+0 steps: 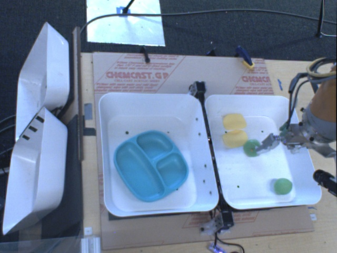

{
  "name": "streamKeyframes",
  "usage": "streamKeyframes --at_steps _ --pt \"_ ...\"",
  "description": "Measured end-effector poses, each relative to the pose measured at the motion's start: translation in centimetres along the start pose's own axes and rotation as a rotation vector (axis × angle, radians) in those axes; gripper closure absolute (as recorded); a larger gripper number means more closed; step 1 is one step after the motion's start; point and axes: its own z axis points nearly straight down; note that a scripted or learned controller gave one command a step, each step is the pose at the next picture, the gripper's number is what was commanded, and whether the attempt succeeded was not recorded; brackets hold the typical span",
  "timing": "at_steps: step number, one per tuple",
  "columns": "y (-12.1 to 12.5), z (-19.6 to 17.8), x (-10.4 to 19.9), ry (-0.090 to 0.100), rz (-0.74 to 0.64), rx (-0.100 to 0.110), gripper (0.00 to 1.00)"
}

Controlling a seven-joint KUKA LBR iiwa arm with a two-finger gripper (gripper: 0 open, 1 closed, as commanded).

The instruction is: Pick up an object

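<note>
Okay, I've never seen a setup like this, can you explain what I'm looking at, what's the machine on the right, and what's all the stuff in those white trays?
One camera fixed above a bench looks down at a slant. The machine entering from the right is a robot arm, and its two-finger gripper reaches over the right bin. Its job is to pick up an object. In that bin lie two yellow pieces, one just below the other, a green ball right at the gripper's tip, and another green ball nearer the front. I cannot tell whether the ball at the tip is actually gripped. The left bin holds a blue divided plate.
</note>
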Motion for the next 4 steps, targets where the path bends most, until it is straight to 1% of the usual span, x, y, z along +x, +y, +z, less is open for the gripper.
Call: streamKeyframes --at_steps 1,2,3,4 --pt "-1.1 5.3 0.1 0.001 0.001 0.004 0.00" --pt "-0.2 10.4 0.1 0.001 0.000 0.003 0.00" --pt "-0.2 11.9 0.1 0.000 0.000 0.000 0.00" --pt "-0.2 10.9 -0.1 0.000 0.001 0.001 1.00"
